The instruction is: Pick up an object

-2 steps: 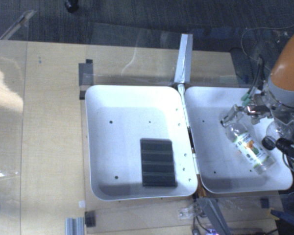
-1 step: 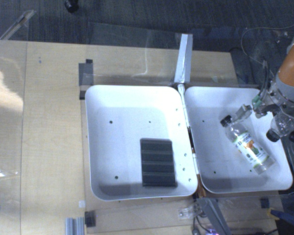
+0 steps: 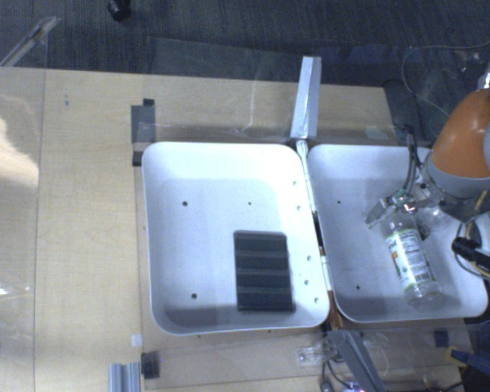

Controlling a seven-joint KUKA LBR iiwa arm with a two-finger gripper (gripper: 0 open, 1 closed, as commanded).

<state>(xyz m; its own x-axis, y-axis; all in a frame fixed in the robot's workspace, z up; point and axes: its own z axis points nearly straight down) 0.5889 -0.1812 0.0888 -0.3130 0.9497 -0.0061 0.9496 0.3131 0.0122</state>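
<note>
Two white bins [image 3: 159,219] sit on our wooden bench. Our gripper [image 3: 396,207] touches a clear bottle's [image 3: 410,260] upper end in the right bin; its opening we cannot tell. Bottle's length runs front-to-back, slightly slanted.

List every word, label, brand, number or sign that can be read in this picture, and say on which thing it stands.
No text can be read here.
Clear plastic bottle in the right white bin: its white label with green marks carries print, too small and blurred to read.
Black ribbed rectangular block in the left white bin: no writing visible.
</note>
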